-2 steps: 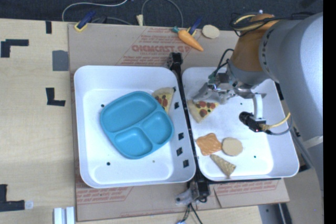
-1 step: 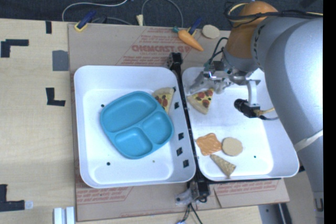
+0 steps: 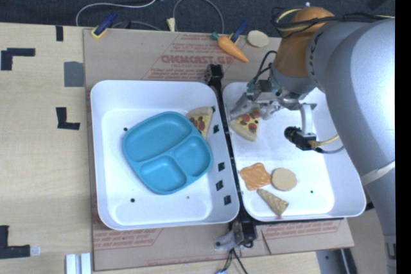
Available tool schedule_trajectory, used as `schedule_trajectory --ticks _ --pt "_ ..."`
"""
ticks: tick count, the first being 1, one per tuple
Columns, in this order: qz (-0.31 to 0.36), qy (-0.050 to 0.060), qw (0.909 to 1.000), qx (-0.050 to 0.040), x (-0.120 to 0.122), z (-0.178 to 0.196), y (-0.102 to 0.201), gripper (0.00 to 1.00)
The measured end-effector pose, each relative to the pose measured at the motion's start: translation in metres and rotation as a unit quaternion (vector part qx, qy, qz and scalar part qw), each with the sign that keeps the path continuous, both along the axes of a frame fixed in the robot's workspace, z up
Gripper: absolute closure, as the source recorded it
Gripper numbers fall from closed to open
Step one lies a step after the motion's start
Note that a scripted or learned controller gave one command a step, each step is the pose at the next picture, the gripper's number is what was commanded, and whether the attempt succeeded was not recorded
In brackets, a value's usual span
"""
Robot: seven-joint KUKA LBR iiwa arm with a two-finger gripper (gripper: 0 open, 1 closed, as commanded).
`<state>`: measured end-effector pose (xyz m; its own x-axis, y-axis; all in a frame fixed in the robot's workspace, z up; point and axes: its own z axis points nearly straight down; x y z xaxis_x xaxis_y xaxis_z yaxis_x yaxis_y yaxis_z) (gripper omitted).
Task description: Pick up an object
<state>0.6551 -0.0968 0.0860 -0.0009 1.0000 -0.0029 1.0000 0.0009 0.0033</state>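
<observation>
My gripper (image 3: pixel 252 108) hangs low over the far left part of the right bin (image 3: pixel 321 167). Its fingers are open, spread to either side of the far end of a pizza slice (image 3: pixel 246 127) that lies flat on the bin floor. The slice is yellow with red toppings. Whether the fingertips touch it is unclear. Nearer the front of the same bin lie an orange flat piece (image 3: pixel 255 175), a round tan biscuit (image 3: pixel 284 179) and a tan wedge (image 3: pixel 274 202).
The left bin (image 3: pixel 112 202) holds a blue divided plate (image 3: pixel 167 151) and a second pizza slice (image 3: pixel 201 119) by the bins' shared wall. A toy carrot (image 3: pixel 231 49) and a beige disc (image 3: pixel 257 39) lie on the cardboard behind the bins. The arm's body covers the right side.
</observation>
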Motion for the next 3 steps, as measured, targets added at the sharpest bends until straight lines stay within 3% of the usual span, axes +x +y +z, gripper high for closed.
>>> schedule_trajectory --ticks 1,2,3 --pt "0.0 0.0 1.0 0.0015 0.014 0.0 -0.02 0.0" --pt "0.001 0.0 1.0 0.0 0.003 0.0 -0.001 0.0" --pt "0.0 0.001 1.0 -0.0004 0.003 0.01 -0.002 1.0"
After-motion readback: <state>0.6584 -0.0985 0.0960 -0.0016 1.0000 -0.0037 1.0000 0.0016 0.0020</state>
